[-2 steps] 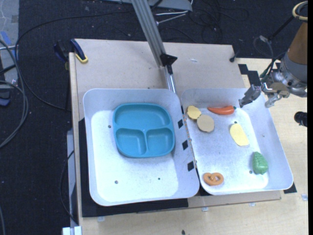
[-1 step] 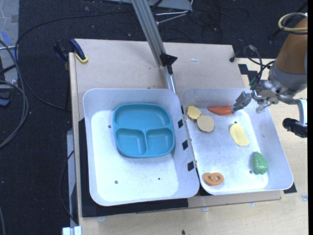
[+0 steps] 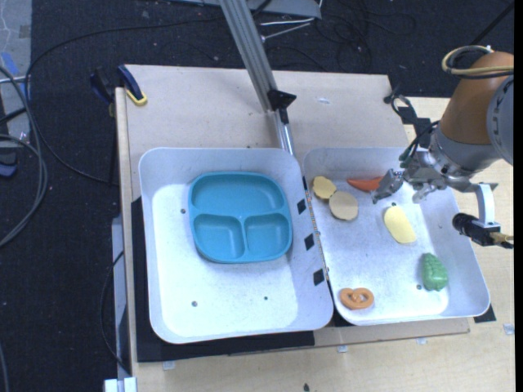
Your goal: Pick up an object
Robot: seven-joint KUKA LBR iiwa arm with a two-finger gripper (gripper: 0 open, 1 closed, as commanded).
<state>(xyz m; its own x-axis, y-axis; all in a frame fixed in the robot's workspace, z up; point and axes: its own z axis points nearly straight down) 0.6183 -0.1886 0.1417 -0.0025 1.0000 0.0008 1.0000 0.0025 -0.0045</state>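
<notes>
Pincer (image 3: pixel 406 183) over right bin (image 3: pixel 466 300), fingers' state unclear, yellow object (image 3: pixel 400 224) just below it

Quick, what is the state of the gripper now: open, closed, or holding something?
Gripper: cannot be told; it is low over the right bin, between the orange piece and the yellow piece.

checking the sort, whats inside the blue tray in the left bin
The blue divided tray sits in the left bin, and its three compartments show only bare blue plastic. The bin floor under the tray is covered. The food pieces all lie in the right bin.
</notes>
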